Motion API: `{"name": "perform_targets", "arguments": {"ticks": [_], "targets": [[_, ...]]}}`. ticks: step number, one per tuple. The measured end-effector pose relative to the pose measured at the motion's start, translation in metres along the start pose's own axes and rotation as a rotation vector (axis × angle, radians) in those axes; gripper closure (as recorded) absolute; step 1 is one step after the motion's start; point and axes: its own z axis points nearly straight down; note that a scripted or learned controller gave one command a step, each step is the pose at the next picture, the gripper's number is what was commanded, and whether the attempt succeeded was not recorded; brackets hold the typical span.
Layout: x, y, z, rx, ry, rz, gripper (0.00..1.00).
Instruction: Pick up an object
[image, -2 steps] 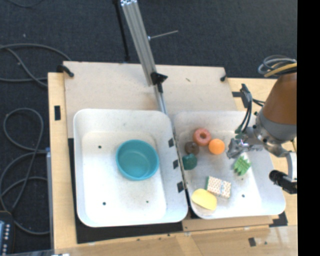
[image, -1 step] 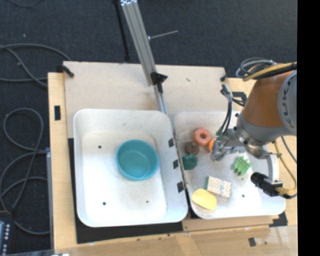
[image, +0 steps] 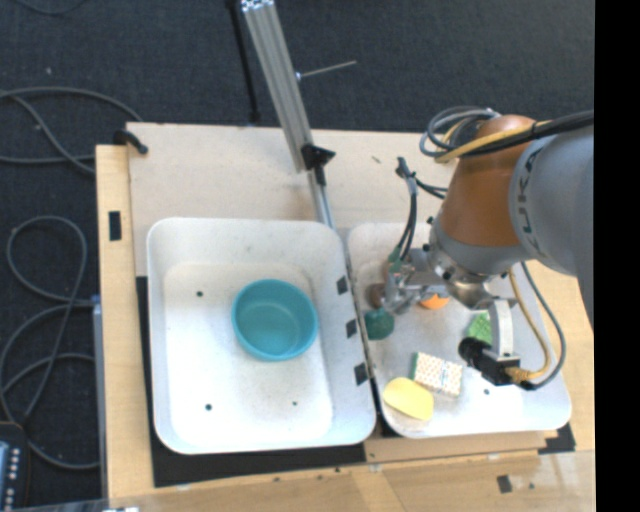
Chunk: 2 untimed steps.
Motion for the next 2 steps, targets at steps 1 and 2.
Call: {"name": "perform_targets", "arguments": {"ticks": [1,2], "targets": [[0.046,0.007,-0.006,0.001,0.000,0.001,1.00],[0.091,0.003,-0.018,0.000,0.000,0.001,1.00]]}}
